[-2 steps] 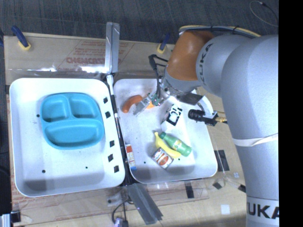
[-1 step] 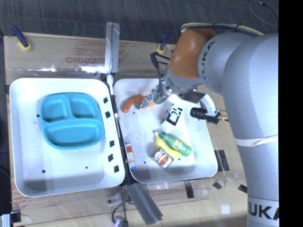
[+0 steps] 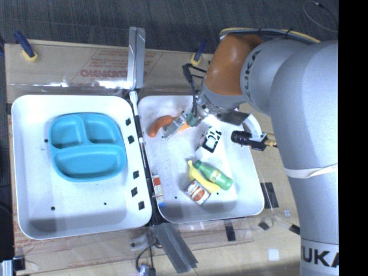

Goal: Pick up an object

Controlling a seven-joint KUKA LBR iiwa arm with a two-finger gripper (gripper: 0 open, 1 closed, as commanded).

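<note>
Orange, carrot-shaped plastic toy point(image 3: 160, 123) lies in the right white bin point(image 3: 248, 203), loose. Just beside it hangs the hand point(image 3: 187, 119), placed to grasp; whether open or closed, I cannot tell.

We see a brown counter point(image 3: 172, 59) bearing two shallow white bins side by side, the left bin point(image 3: 23, 171) touching the right bin point(image 3: 250, 203).

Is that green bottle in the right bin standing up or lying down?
Lying down. The green bottle rests on its side on the right bin's floor, across a yellow banana.
</note>
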